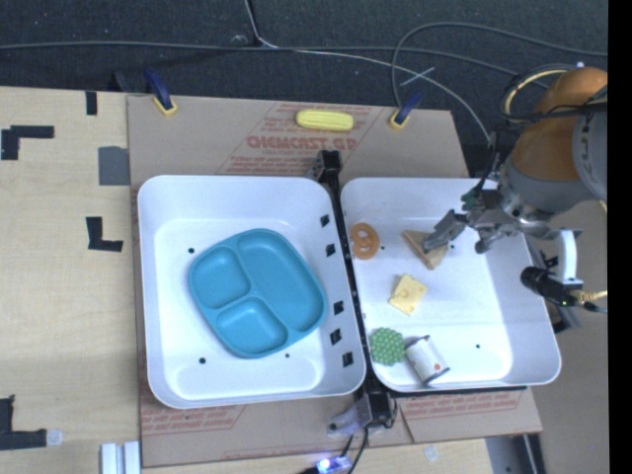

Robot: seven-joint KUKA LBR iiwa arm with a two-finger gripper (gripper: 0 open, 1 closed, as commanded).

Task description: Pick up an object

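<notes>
Over the right bin, toward the frame's right, the gripper hangs with fingers spread, gripping nothing. A tan wedge lies touching one fingertip; the yellow cheese block sits just below, near centre.

Blue tray, white bins, yellow cheese, green ball, orange pretzel
</notes>
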